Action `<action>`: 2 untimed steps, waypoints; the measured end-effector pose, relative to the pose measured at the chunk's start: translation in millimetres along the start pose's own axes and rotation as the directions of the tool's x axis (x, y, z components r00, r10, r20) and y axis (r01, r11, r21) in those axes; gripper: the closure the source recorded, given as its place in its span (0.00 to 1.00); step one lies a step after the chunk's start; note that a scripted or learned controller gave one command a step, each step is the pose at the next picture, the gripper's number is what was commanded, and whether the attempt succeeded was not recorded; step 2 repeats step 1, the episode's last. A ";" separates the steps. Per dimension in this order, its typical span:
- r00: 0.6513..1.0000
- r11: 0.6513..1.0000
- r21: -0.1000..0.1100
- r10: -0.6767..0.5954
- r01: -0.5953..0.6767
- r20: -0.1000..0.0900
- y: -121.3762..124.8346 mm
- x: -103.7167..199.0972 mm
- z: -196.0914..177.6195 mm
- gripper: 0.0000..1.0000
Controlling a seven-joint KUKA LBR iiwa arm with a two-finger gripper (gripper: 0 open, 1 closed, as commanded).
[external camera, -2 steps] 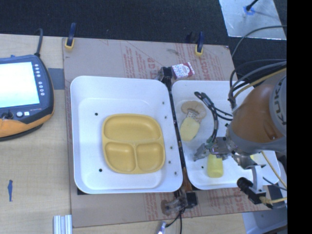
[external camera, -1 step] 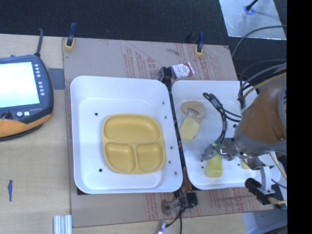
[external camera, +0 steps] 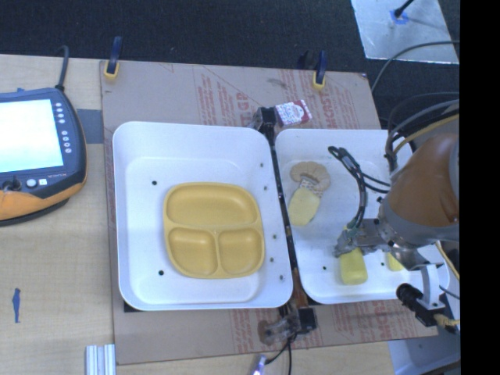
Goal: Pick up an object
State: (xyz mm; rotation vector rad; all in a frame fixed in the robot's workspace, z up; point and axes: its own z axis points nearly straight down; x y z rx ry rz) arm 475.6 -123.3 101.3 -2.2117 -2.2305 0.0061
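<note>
Camera view: the arm [external camera: 422,182] leans in from the right over the right bin [external camera: 328,287], its gripper [external camera: 355,242] low just above a yellow block [external camera: 353,269] near the bin's front edge, probably lining up a grasp. Whether the fingers are wide or narrow I cannot tell. The right bin also holds a pale yellow piece [external camera: 303,206] and a tan disc [external camera: 310,176] nearer the divider. The left bin [external camera: 137,209] holds a yellow divided tray [external camera: 213,230]. Both bins sit on the worktop [external camera: 55,287].
</note>
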 end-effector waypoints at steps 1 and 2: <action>1.000 1.000 -0.001 0.004 -0.004 -0.003 62.4 64.2 -91.1 1.00; 1.000 1.000 -0.001 0.004 -0.004 -0.003 62.4 64.2 -91.1 1.00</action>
